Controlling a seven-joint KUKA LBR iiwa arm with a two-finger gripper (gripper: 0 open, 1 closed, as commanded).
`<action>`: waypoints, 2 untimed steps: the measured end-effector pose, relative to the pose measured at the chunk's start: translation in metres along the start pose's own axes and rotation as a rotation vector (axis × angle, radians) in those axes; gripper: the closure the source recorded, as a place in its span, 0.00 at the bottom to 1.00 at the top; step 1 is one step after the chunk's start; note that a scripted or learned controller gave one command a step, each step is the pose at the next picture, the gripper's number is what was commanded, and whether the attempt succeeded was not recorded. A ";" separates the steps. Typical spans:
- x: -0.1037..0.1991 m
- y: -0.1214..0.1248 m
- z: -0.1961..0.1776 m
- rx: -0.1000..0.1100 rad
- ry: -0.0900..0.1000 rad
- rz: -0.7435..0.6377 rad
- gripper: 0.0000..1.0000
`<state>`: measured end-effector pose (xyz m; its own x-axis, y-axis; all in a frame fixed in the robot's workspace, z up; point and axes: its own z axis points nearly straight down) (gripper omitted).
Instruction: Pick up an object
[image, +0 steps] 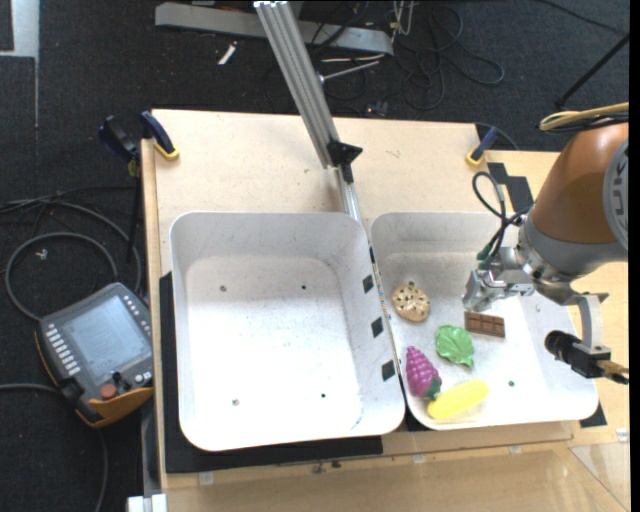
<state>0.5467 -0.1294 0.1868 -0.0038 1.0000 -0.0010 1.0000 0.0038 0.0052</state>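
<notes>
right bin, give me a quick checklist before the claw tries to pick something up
1. Things to pick in the right bin: ok. A cookie, chocolate bar, green leaf, purple grapes and yellow corn lie there.
2. Claw over the right bin: ok, it sits above the floor just up from the chocolate bar.
3. Claw carrying nothing: cannot tell, its tips are hard to read.
4. Nearest target free of neighbours: not ok, the chocolate bar lies close beside the leaf.
5. Grapes and corn apart: not ok, they look to touch.
6. Cookie standing alone: ok.
</notes>
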 end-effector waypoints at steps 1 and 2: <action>0.000 0.002 -0.050 -0.001 -0.001 0.000 1.00; 0.046 -0.004 -0.042 0.006 0.002 -0.003 1.00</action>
<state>0.5422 -0.0831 0.2287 -0.0070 1.0000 0.0014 1.0000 0.0070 -0.0012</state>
